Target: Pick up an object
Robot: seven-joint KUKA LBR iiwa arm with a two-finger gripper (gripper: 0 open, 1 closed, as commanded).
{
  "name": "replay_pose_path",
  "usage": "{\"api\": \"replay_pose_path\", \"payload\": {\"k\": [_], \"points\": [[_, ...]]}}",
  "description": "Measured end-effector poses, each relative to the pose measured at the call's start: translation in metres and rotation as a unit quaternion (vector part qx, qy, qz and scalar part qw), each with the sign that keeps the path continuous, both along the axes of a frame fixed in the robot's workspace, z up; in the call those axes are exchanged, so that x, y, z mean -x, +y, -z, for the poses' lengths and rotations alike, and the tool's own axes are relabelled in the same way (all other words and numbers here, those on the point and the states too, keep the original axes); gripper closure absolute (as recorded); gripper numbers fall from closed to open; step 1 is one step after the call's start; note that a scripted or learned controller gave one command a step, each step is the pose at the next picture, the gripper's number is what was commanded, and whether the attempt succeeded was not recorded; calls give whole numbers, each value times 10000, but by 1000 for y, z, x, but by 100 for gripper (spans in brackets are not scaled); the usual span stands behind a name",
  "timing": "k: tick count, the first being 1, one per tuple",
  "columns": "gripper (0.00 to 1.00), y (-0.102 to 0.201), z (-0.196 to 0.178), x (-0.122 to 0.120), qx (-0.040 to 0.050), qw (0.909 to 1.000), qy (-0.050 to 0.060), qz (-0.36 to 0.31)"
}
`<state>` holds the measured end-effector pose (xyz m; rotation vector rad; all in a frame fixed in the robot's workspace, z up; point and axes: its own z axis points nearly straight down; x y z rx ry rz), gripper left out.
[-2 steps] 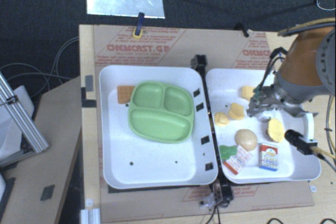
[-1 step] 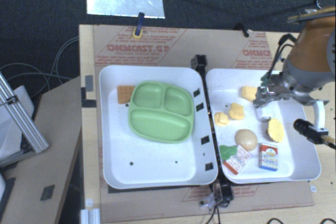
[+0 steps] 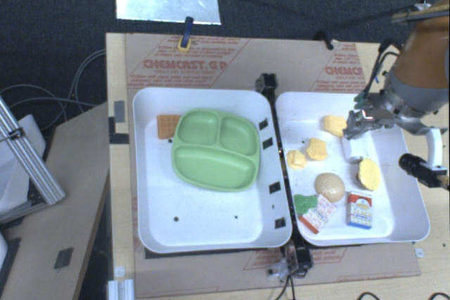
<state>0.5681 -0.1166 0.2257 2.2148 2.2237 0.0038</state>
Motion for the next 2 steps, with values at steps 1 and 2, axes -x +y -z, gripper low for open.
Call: {"api": "replay_pose_path", "payload": {"k": [1,2], "points": [[100,51,5,-14,-9,10000,5,-26],[100,100,8,-50,-12,10000,-2,-33]]}}
